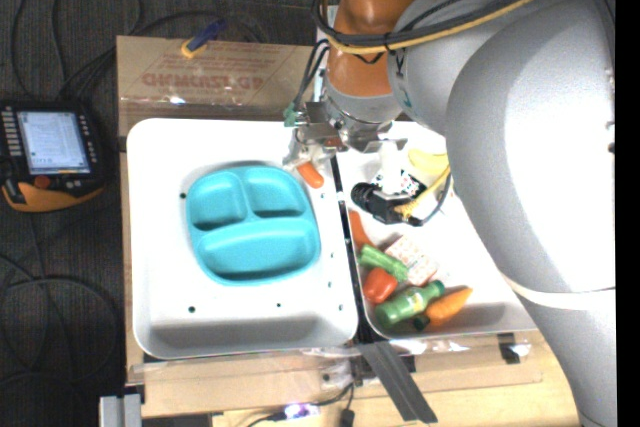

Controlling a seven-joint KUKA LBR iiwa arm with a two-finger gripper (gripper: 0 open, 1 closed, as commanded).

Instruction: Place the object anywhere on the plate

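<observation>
Turquoise is what you'll spot first: the divided plate (255,245), with three compartments, lies flat in the left bin (160,215), a little toward that bin's right side. Your claw (311,158) hangs at the bin's far right corner, close to the wall it shares with the right bin (458,240) and just beyond the plate's far right corner. A small orange piece (312,176), the thing to be placed, sits right at the tip of the claw, just beside the plate's rim and not on it; from this angle you cannot tell whether the claw is spread or pinching it, nor whether the piece is lifted or resting on the bin floor. The grey arm (520,115) with its orange band (375,0) comes in from the right and covers much of the right bin. In the near part of that bin you have a cluster of toy foods lying close together: a red pepper-like piece (378,286), a green piece (379,259) just behind it, another green piece (409,303) near the front wall, an orange carrot (449,303) beside it, and a pale speckled block (413,259). Behind the left bin stands a cardboard box (215,75), and on the dark floor to the left lies the teach pendant (50,150).
</observation>
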